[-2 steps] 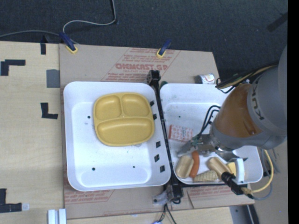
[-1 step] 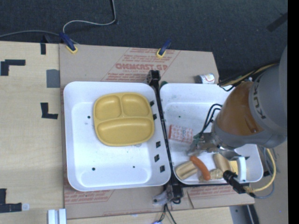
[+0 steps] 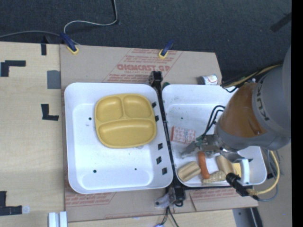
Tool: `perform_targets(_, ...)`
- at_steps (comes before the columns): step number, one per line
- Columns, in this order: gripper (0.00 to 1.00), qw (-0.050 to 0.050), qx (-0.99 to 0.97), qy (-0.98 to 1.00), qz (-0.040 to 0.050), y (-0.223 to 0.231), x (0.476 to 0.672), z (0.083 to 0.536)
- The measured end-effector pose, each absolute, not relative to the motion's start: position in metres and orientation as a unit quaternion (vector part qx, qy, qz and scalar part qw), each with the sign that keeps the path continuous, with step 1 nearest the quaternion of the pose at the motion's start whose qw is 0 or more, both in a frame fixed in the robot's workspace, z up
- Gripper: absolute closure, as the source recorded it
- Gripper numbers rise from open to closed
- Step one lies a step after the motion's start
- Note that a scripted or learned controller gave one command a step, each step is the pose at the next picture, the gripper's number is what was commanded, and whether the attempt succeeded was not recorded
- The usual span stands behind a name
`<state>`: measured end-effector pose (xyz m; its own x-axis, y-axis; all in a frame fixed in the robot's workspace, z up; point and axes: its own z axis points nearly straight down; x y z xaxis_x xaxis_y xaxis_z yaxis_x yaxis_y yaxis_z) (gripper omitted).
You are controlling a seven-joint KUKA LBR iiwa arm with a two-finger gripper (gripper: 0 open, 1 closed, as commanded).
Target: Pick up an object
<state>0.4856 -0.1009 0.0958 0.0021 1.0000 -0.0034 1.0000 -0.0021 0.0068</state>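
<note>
On the bench sit two white bins side by side. From the camera above, the left bin (image 3: 78, 141) holds a yellow plate (image 3: 126, 120) with three parts, lying flat near the bin's top end. The right bin (image 3: 189, 94) holds the small things. A little red and white packet (image 3: 182, 135) lies flat near the middle of that bin. A bread roll (image 3: 188, 170) lies close to the bin's front wall. Just beside it is an orange sausage (image 3: 203, 166), standing on end or nearly so. A pale piece of food (image 3: 214, 177) lies right next to the sausage, and a tan block (image 3: 224, 164) is just to its right. The big grey and orange arm (image 3: 258, 112) reaches down over the right bin. Its gripper (image 3: 204, 145) hangs just above the sausage. I cannot tell how it stands, because the arm hides most of it.
</note>
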Motion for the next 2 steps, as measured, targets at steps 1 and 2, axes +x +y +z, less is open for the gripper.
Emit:
perform_targets(1, 1.0, 0.003, 0.708, 0.706, 0.0014, -0.101, 0.486, 0.105)
perform_targets(2, 1.0, -0.001, 0.706, 0.708, -0.0003, -0.021, 0.484, 0.184)
